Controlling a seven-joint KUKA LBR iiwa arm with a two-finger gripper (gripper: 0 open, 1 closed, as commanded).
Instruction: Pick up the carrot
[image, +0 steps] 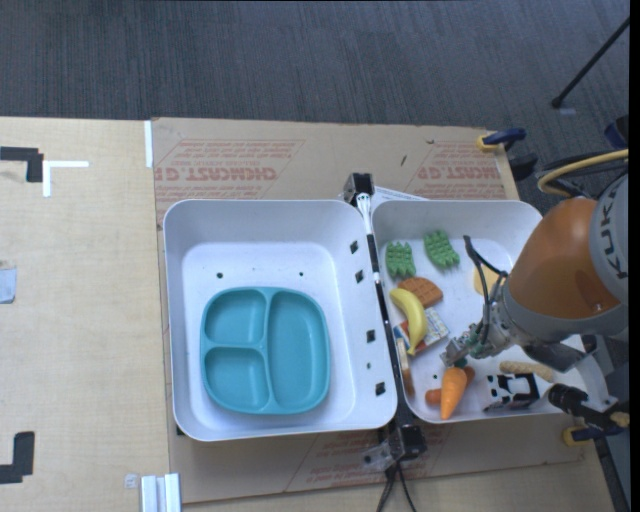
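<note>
Carrot (453, 390) lies near the front edge of the right bin (455, 213), just below the tool (462, 349), whose opening cannot be told; a straight descent over its middle looks best.

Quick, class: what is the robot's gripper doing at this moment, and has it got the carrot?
Gripper: above the carrot in the right bin, not holding it; whether it is open or closed cannot be told.
</note>
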